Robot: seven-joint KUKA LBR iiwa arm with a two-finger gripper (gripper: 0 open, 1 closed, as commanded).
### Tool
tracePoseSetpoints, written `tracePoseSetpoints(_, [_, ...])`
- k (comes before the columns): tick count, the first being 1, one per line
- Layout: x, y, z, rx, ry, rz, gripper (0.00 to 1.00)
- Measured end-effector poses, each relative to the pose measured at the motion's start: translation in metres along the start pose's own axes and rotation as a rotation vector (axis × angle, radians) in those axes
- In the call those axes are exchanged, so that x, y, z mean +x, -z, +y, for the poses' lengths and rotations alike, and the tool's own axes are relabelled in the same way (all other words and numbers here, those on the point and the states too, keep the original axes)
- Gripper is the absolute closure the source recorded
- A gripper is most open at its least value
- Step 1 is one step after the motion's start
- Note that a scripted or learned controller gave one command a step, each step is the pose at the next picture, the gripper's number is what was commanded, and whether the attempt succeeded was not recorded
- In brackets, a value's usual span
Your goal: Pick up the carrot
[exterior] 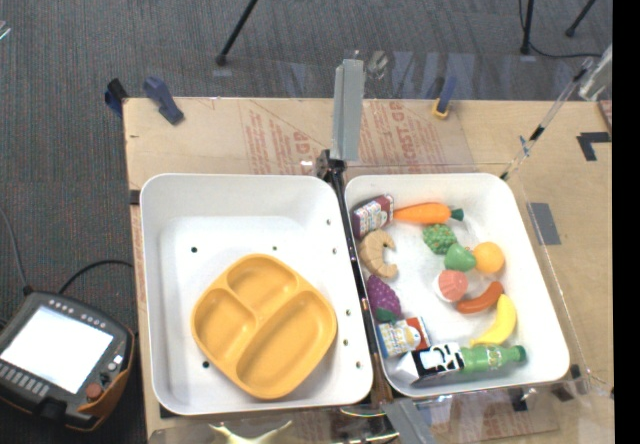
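The carrot (pixel 425 213) is orange with a green top at its right end. It lies flat near the far wall of the right bin (pixel 535 262), pointing left to right. A dark red packet (pixel 372 215) sits just off its left tip, and a green broccoli piece (pixel 438 238) lies just in front of it. Nothing covers the carrot.
The right bin also holds a croissant (pixel 379 254), purple grapes (pixel 383 297), an orange (pixel 489 257), a sausage (pixel 481 297), a banana (pixel 499 321), a green bottle (pixel 490 357) and small cartons (pixel 404 337). In the left bin (pixel 165 232) lies a yellow divided plate (pixel 264 325).
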State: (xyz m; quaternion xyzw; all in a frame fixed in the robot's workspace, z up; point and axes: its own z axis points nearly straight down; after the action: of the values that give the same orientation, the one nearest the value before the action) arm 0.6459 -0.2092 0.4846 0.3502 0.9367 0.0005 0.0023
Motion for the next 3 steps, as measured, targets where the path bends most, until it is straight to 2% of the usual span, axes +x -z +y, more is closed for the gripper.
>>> tracePoseSetpoints(1, [0.017,-0.131,-0.015,0.007,0.006,0.015,1.0])
tracePoseSetpoints(2, [0.015,-0.114,-0.012,0.0,0.009,0.001,1.0])
tracePoseSetpoints(3, [0.015,-0.044,-0.015,-0.001,0.163,-0.002,1.0])
